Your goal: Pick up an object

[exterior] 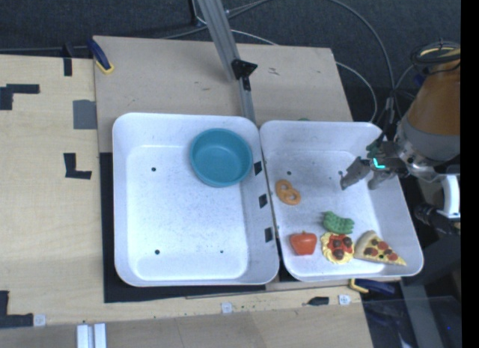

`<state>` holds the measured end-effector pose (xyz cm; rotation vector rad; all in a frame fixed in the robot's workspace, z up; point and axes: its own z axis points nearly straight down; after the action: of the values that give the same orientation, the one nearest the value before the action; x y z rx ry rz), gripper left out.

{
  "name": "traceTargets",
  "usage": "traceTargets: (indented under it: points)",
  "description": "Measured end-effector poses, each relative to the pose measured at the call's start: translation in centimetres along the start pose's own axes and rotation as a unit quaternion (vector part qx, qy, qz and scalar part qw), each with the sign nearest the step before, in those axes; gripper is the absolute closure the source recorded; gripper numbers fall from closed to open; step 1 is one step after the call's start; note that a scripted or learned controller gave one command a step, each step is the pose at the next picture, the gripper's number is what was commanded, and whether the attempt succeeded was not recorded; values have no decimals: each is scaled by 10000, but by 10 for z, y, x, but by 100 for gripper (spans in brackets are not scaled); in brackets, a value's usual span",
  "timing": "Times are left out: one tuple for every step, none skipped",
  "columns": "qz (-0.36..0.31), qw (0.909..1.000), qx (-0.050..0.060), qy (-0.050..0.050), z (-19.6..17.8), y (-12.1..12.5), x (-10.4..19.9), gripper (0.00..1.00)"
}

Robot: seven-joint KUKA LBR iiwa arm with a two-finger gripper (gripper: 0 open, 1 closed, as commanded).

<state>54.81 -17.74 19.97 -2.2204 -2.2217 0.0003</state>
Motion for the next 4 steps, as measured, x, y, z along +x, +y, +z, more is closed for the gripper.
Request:
traceTargets:
  points:
    - [0,10000,0,0,0,0,0,0]
    - [-3,10000,20,4,49,-5,9,0]
    - [-1,10000,21,4,97,-2,18,0]
    - [1,10000,-8,-6,110,-2,18,0]
